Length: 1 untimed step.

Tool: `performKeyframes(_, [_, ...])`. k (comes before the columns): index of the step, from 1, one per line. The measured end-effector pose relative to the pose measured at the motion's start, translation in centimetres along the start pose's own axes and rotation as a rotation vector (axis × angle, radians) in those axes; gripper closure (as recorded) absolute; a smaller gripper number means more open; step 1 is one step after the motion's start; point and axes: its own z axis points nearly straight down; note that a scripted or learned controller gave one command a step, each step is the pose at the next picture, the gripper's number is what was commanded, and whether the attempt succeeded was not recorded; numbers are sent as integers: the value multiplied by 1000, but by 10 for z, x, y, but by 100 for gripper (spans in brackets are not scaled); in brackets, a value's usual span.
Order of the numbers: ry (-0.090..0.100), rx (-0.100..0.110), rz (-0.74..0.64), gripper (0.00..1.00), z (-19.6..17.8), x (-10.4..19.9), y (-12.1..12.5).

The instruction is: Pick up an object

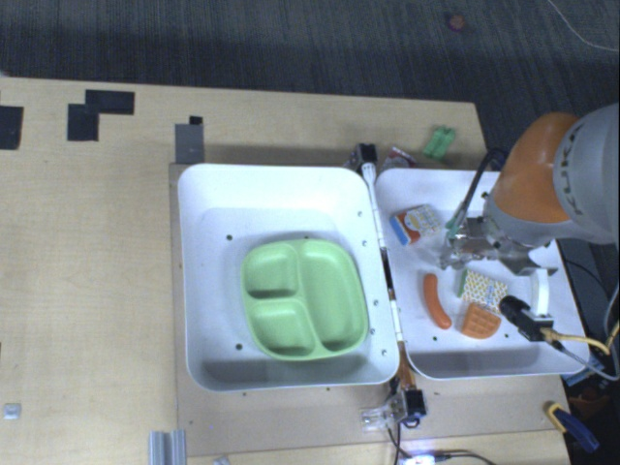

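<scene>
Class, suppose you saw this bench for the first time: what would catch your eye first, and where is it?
The pale green three-compartment plastic tray in the left white bin. Next, the grey arm's orange band over the right white bin, where an orange sausage-shaped toy lies.

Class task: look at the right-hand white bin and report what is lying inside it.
Inside the right bin lie an orange sausage, a waffle-like piece, a patterned square and a small red, white and blue carton. The arm covers the bin's upper right, so anything beneath it is hidden.
</scene>
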Motion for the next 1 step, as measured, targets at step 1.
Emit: performKeyframes(1, [0, 1, 0, 0, 0, 0, 0])
